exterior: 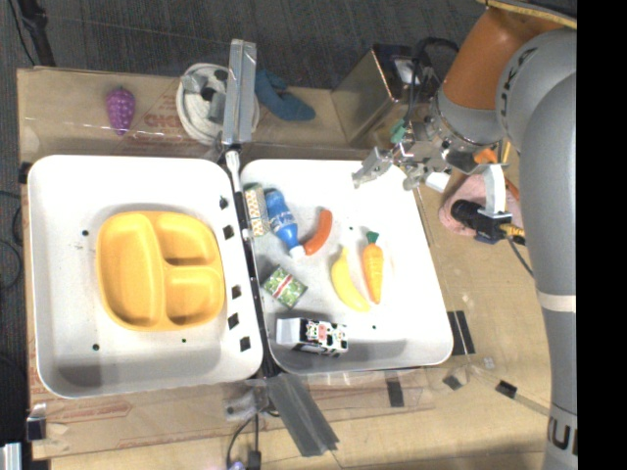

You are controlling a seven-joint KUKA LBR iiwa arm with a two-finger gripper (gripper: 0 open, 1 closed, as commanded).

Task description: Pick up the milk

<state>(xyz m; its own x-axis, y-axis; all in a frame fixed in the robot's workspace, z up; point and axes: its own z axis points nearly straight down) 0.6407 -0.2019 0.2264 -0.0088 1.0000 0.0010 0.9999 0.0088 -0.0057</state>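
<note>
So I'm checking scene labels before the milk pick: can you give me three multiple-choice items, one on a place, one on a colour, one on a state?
1. Where does the milk carton lie?
A. in the left bin
B. at the right bin's near edge
C. on the bench outside the bins

2. What colour is the divided tray in the left bin?
A. yellow
B. blue
C. green

3. How does the pincer stand to the milk carton?
A. clamped on it
B. resting on it
C. apart from it, over the right bin's far edge

Answers: 1 B, the carton lies on its side by the near wall. 2 A, the tray is plainly yellow. 3 C, bottle, sausage and banana lie between them.
</note>
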